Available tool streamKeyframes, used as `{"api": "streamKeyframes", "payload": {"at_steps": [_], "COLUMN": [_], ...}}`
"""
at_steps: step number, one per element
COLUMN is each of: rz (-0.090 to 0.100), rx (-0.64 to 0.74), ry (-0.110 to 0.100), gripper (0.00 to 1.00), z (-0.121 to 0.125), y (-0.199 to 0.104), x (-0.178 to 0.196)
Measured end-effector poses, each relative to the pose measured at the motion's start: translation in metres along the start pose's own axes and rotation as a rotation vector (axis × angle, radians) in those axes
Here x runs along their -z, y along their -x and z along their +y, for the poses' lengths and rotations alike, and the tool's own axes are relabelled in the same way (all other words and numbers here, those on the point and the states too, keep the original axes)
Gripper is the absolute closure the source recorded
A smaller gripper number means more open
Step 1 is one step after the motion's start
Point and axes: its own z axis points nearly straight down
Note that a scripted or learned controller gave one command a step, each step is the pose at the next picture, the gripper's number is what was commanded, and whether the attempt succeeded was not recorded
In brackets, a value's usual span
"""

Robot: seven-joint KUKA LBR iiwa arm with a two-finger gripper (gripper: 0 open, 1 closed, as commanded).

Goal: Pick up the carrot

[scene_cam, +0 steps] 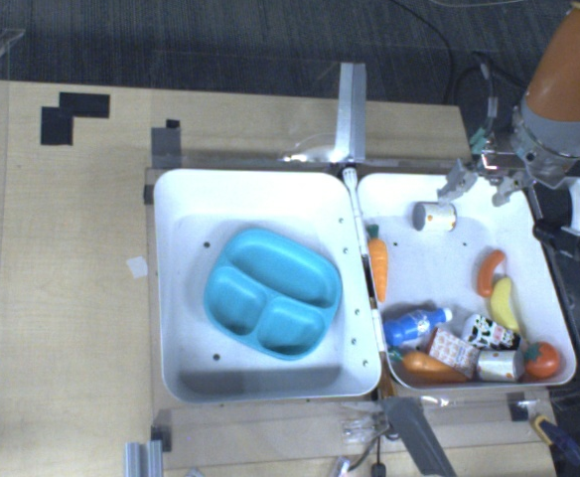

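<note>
Claw [482,181], fingers spread wide and holding nothing, above the right bin [553,296]; carrot [377,264] lies down-left of it.

bins [176,296]: 2 | blue tray [270,293]: 1 | carrot [377,263]: 1 | banana [506,303]: 1 | blue bottle [415,326]: 1

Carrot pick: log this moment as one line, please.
carrot: lying by right bin's left wall, ungrasped | gripper: open, above bin's far side, apart from carrot | grasp: not yet done
</note>
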Motion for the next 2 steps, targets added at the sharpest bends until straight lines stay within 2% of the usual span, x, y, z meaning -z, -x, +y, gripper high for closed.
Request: {"api": "streamKeyframes", "payload": {"at_steps": [1,2], "rz": [0.000,0.000], "rx": [-0.161,-0.161], "ry": [0.002,0.001], "gripper": [0.00,1.00], "z": [-0.0483,-0.0480], "y": [-0.0206,-0.0218], "x": [-0.1472,-0.1387]}}
